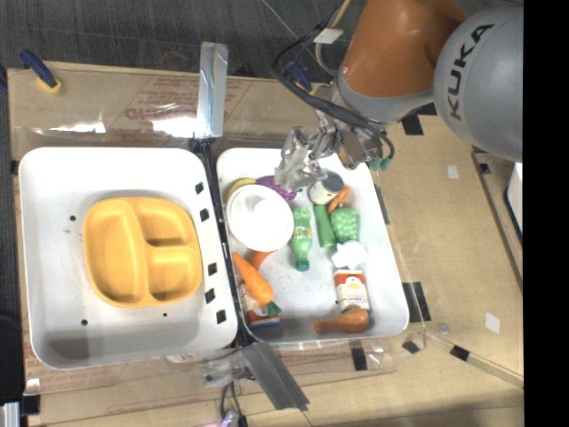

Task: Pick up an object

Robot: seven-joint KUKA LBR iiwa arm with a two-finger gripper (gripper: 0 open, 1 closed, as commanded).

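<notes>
A grey arm with an orange band reached in from the right and its tool hung over the far end of the right bin. Whether the tool was open or closed could not be told, and nothing could be seen held by it. The things to pick lay in that bin, mostly just nearer than the tool. A white bowl sat directly below and slightly left of the tool, with a purple piece at its far rim, almost under the tool. A green bottle lay just right of the bowl, and a green vegetable lay beside that. A carrot lay nearer the front on the left. A small bottle with a white cap and an orange label stood near the front right, and a brown drumstick-like toy lay along the front wall, well apart from the tool. The left bin held a yellow divided tray. Both bins rested on the counter.
</notes>
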